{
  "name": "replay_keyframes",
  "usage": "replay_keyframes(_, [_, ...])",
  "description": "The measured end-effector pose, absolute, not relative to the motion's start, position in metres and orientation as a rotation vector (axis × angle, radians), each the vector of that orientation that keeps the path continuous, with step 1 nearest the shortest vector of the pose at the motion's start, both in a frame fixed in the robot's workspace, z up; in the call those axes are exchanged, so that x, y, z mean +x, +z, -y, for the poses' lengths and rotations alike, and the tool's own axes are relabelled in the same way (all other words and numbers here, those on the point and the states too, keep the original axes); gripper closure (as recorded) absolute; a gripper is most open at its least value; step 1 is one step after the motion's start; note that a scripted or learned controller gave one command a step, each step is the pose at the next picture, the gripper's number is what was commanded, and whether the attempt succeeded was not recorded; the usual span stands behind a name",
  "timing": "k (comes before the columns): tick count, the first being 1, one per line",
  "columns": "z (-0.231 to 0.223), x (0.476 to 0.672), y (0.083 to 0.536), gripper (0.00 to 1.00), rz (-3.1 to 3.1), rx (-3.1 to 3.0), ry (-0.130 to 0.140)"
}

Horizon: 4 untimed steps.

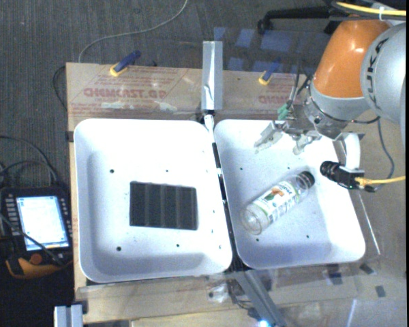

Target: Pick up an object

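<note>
From the fixed camera above the tabletop, the right bin holds one candidate for picking: a clear bottle lying on its side on the bin floor, its wide end toward the near left and its dark cap toward the far right. The left bin carries a flat dark rectangular tray lying at its middle.

The tool hangs over the far part of the right bin, its fingers spread apart with nothing between them. It sits beyond the bottle, apart from it and not touching.

The step in hand looks like the approach before the grasp. To do it well, the tool should come toward the near side until it is centred over the bottle's middle, over the label rather than the cap or the rounded end. The fingers should straddle the bottle across its narrow width, so the wrist would need turning until the finger line crosses the bottle's slanted long axis. A round, smooth body on its side is likely to roll if one finger reaches it first, so an even, centred descent matters. The descent should stop before the fingertips press into the bin floor, and closing should wait until both fingers are below the bottle's widest line.
</note>
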<state>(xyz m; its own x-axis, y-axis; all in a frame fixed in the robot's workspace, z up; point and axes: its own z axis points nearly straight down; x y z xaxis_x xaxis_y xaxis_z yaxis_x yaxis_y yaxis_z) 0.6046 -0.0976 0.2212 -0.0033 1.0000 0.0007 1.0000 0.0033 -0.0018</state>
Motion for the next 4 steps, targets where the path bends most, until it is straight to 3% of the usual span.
replay_keyframes(1, [0.152, 0.547, 0.094, 0.00, 2.023, -2.406, -0.004])
replay_keyframes(2, [0.153, 0.509, 0.093, 0.00, 2.246, -2.227, -0.018])
replay_keyframes(3, [0.177, 0.559, 0.114, 0.00, 2.328, -2.109, -0.002])
replay_keyframes(4, [0.198, 0.521, 0.092, 0.00, 2.446, -1.996, -0.014])
